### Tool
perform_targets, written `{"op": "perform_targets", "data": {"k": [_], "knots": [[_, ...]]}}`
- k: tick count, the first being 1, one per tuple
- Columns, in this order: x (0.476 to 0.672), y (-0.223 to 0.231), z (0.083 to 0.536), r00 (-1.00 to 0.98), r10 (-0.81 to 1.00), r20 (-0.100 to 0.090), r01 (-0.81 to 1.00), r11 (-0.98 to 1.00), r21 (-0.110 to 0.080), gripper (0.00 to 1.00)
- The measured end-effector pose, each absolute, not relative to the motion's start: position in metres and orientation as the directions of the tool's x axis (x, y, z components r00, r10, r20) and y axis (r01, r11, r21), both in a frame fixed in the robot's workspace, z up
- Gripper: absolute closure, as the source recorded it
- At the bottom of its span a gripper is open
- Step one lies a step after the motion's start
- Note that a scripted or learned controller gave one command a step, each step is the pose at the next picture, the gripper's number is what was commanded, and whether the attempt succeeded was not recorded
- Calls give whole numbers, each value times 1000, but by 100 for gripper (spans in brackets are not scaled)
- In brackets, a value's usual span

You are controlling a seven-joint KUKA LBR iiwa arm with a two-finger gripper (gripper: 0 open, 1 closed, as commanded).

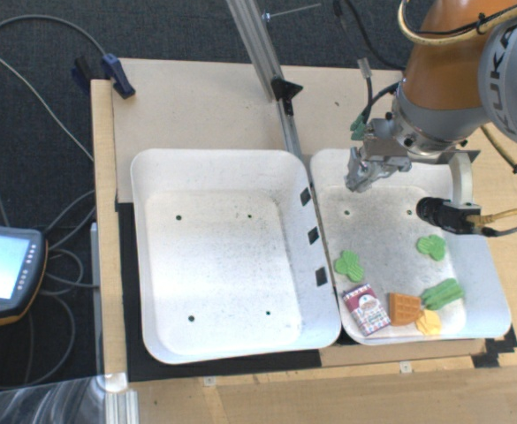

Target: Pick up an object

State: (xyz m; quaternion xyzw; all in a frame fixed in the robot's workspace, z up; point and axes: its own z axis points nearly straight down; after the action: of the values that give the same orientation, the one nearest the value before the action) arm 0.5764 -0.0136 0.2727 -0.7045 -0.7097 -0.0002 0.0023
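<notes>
Grey metal, the tool hangs over the far end of the right bin, and whether it is wide or narrow I cannot tell; nothing shows in it. The objects to pick lie well apart from it toward the bin's near end: a green piece closest, another green piece off to its side, then a small card packet, an orange wafer and a green vegetable crowded together. A descent here would likely meet bare floor; among the crowded pieces it could nudge neighbours aside.

Left bin: beside right bin.
Right bin, near edge: snack packet, waffle toy, leafy toys.
Gripper: over far-left corner.
</notes>
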Motion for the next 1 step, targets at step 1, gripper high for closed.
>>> {"op": "perform_targets", "data": {"k": [1], "knots": [[563,46,254,-7,1000,4,1000,7,-5,100]]}}
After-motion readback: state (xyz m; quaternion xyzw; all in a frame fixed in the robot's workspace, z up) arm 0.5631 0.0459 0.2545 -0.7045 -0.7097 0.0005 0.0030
